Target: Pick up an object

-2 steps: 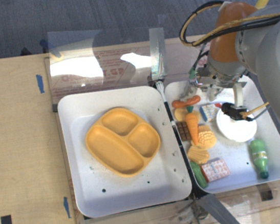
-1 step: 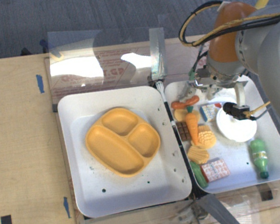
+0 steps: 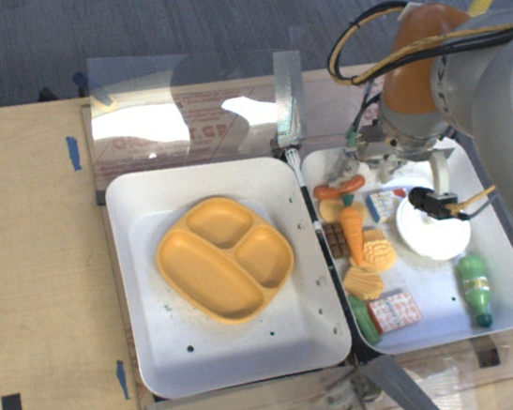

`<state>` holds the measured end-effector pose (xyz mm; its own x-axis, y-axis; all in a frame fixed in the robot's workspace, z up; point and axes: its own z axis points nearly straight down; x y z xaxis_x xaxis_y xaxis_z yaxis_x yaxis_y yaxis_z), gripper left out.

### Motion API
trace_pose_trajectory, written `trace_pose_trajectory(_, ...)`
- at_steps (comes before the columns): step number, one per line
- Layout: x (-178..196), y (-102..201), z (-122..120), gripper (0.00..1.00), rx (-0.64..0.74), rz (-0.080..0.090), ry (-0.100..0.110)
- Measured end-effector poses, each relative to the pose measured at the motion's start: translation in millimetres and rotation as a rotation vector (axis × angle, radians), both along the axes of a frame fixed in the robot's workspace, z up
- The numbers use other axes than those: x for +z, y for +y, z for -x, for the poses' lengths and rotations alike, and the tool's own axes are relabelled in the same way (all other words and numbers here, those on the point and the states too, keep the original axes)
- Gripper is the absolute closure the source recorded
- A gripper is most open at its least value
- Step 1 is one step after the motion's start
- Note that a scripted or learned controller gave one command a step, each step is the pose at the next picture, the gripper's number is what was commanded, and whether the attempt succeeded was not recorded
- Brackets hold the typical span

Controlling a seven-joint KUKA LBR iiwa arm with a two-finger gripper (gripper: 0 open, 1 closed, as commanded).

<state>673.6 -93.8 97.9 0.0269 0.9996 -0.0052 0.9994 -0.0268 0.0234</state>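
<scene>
One carrot (image 3: 351, 225) lies just below the arm's jaws, whose state I cannot tell.

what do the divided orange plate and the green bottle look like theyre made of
Divided orange plate: probably moulded plastic, matte, one even colour with soft rounded compartment edges. Green bottle: likely glossy plastic, judging by its faint sheen; too small to be sure.

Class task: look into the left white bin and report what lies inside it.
Inside the left bin lies one yellow divided plate with three compartments, tilted diagonally, nothing visible in them. Dark specks dot the bin floor. Whatever lies beneath the plate is covered.
</scene>
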Motion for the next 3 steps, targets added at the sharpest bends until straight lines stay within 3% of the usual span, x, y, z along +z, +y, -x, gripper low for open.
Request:
trace_pose_trajectory(2, 0.1, -2.5, 1.5, 0.00, 0.176, 0.005, 0.007)
trace_pose_trajectory(3, 13.1, -1.4, -1.4, 1.00, 0.178, 0.005, -0.003)
